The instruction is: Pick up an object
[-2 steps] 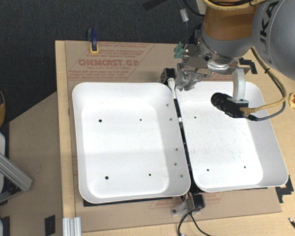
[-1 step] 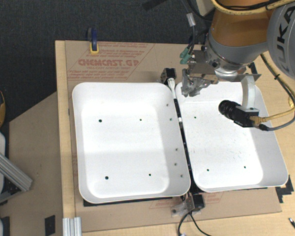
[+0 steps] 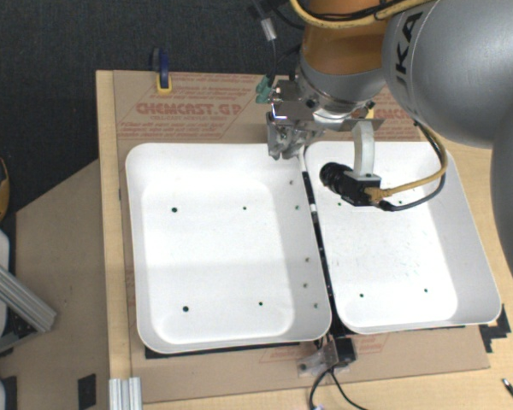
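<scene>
My gripper (image 3: 284, 146) hangs below the orange band of the arm (image 3: 359, 7), at the back edge of the bench where the two bins meet. It is just above the far right corner of the left bin (image 3: 154, 229). Nothing shows under it but white bin wall. A black unit (image 3: 346, 184) on a white bracket with a tan cable juts from the wrist over the back of the right bin (image 3: 410, 263). The arm's bulk hides the far right corner of the right bin.
Both white bins rest on a brown board (image 3: 205, 105) with a blue clamp (image 3: 162, 68) at its far left. Small dark dots mark the bin floors. A cable connector (image 3: 329, 357) sits at the front between the bins. A metal rail (image 3: 17, 293) lies at the left.
</scene>
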### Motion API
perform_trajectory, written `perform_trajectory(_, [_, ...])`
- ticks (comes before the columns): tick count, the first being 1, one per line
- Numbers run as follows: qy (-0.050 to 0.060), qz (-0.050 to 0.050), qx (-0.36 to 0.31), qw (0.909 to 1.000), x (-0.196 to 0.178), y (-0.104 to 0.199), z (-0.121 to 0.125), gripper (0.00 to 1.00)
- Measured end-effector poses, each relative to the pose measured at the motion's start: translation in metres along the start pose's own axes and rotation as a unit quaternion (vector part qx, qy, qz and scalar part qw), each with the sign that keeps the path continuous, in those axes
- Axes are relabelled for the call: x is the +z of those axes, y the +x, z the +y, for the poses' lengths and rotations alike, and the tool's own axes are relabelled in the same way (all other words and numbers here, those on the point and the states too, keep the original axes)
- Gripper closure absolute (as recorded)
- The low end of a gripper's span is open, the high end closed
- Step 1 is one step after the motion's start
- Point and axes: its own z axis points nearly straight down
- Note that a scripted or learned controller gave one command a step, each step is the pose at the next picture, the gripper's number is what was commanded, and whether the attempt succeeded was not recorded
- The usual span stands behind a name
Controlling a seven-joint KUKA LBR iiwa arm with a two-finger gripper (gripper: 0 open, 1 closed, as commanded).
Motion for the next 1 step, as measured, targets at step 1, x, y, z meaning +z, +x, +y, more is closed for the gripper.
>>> perform_trajectory(1, [-0.001,-0.002,0.007,1.0000,-0.0192,-0.0937,-0.0117,1.00])
